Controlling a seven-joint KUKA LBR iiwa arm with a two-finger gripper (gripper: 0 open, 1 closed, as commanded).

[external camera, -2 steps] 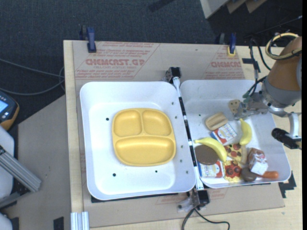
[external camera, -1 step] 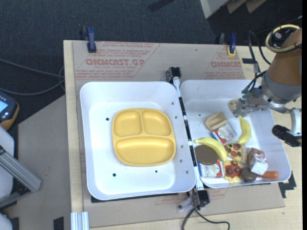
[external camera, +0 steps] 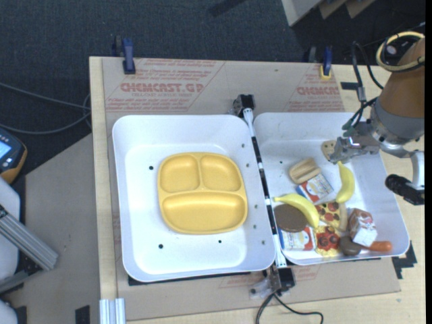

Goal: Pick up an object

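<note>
The right bin (external camera: pixel 290 130) holds a heap of toy food: a tan bread piece (external camera: pixel 304 170), two yellow bananas (external camera: pixel 301 205) (external camera: pixel 346 183), a brown round patty (external camera: pixel 291 218), a pizza slice with red dots (external camera: pixel 329 227), a red and white packet (external camera: pixel 317 188), a brown piece with a white tag (external camera: pixel 361 225) and an orange carrot (external camera: pixel 381 246). My gripper (external camera: pixel 335 150) hangs over the bin's upper right part, just above and right of the bread. Nothing shows between its fingers.
A yellow three-compartment plate (external camera: pixel 202 192) lies in the middle of the left bin (external camera: pixel 135 140). Blue clamps (external camera: pixel 126 54) (external camera: pixel 326 63) sit at the bench's back edge. The arm's orange band (external camera: pixel 405 90) is at the far right.
</note>
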